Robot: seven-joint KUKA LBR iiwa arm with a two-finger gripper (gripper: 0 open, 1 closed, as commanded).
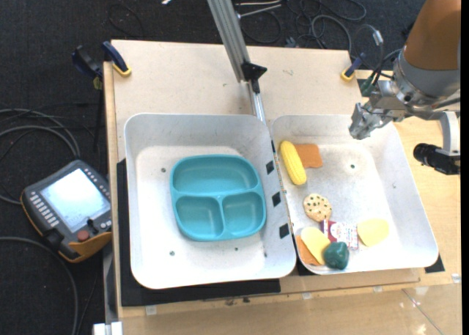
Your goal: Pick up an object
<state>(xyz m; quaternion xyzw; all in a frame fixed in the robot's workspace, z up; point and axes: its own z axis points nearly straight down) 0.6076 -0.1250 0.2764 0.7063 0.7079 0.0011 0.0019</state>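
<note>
grey two-finger gripper [362, 128] above right white plastic bin's [410, 201] far rim; finger opening cannot be told; yellow plastic corn cob [293, 163] lies left of fingers, well apart.

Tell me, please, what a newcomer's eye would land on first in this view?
Probably the teal divided tray, alone in the left bin. Next, the cluster of toy food in the right bin: a yellow corn cob, a cookie and a dark green piece. The gripper hangs over that bin's far edge.
</note>
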